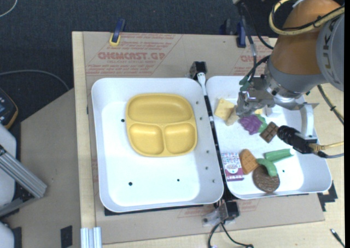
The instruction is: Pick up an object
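The right bin (314,178) holds several small objects: a pale yellow wedge (224,109), a purple grape bunch (251,124), a small brown block (268,132), a green piece (276,155), an orange oval cracker (248,160), a round brown cookie (266,181) and a pink-and-white packet (233,166). My gripper (247,106) hangs low over the back of this bin, just right of the yellow wedge and just above the grapes. The wrist hides what lies directly beneath it.
The left bin (109,159) holds a yellow divided plate (161,123). A black divider (208,116) runs between the bins. A black cable connector (292,137) hangs off the arm over the right bin. Clamps sit at the bench's back edge.
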Robot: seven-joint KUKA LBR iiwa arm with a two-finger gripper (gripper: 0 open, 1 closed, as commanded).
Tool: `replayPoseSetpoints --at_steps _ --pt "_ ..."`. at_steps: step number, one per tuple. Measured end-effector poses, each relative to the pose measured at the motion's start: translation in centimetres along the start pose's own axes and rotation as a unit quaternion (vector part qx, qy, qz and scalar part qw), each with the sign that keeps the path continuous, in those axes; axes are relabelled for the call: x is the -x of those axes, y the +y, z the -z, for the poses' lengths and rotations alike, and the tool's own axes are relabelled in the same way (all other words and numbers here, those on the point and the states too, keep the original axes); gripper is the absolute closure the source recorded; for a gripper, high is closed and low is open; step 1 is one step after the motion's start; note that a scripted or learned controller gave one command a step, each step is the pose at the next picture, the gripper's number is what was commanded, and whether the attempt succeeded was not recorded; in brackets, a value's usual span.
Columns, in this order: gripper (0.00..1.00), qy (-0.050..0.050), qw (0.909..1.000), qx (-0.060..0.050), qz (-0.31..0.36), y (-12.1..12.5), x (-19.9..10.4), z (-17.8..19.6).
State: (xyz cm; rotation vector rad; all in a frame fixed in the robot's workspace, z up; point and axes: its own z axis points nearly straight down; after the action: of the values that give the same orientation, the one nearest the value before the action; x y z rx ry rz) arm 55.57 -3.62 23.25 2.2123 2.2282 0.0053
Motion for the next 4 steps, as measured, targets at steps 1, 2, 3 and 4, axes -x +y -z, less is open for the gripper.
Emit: replayPoseSetpoints --at_steps 1,2,3,4 --pt "1.0 0.0 1.0 -0.002 -0.003 -0.5 -1.1 0.1" --pt "1.0 0.0 1.0 -0.004 -0.004 -0.2 -1.1 -1.6" --pt "1.0 -0.001 1.0 0.0 -0.003 -0.2 -1.0 0.2" --pt "1.0 -0.001 1.0 -0.003 -0.004 0.3 0.2 -1.3"
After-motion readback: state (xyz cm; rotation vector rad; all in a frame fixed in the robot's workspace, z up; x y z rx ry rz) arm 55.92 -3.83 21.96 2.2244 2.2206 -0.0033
